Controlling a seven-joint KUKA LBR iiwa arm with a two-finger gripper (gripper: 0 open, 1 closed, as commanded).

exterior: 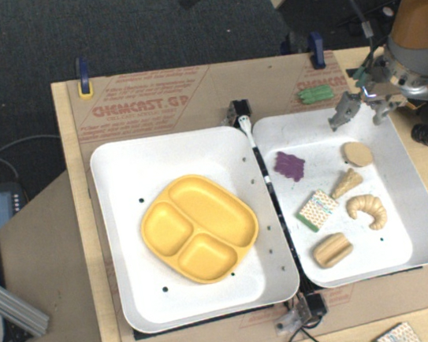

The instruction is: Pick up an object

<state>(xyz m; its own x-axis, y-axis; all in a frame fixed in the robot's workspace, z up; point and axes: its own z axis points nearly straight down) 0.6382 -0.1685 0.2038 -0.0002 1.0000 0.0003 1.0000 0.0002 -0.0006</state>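
The croissant (367, 210) lay in the right bin (424, 214), with a tan roll (332, 250) below-left of it, a cone-shaped wedge (346, 183) and round biscuit (357, 154) above, a patterned square (316, 209) and purple piece (289, 165) further left. The claw (365, 107) hovered over the bin's upper right corner — fingers spread, holding nothing. A yellow divided plate (198, 228) sat in the left bin (118, 220) on the table (73, 131).

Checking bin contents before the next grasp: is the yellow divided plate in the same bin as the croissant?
No, the yellow plate lies in the left bin, while the croissant lies in the right bin.
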